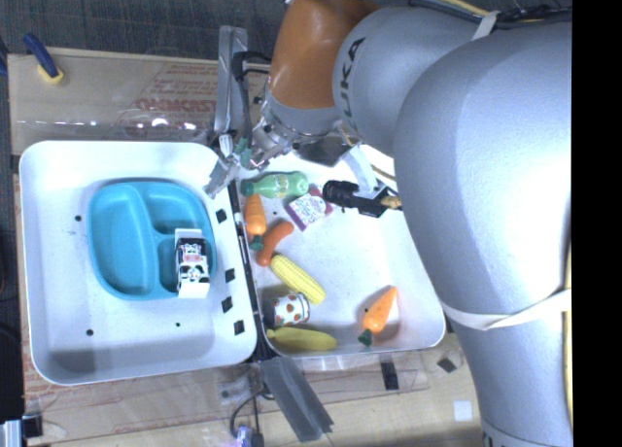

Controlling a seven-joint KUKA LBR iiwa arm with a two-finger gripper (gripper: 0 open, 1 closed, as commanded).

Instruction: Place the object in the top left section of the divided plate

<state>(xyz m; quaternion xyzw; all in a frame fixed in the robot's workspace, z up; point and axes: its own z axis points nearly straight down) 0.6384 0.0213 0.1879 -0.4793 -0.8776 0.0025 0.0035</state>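
The gripper (225, 165) hangs over the bins' shared edge; whether it is open, I cannot tell. A carton (192, 260) stands on the plate (121, 231).

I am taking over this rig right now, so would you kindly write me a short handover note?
Gripper: above the rim between the bins, nothing seen between its fingers.
Divided plate: blue, in the left bin.
Cow-print carton: on the plate's right-hand compartment, not top left.
Right bin: green bottle, corn, carrot, banana.
Left: nothing lies in the top left section yet.
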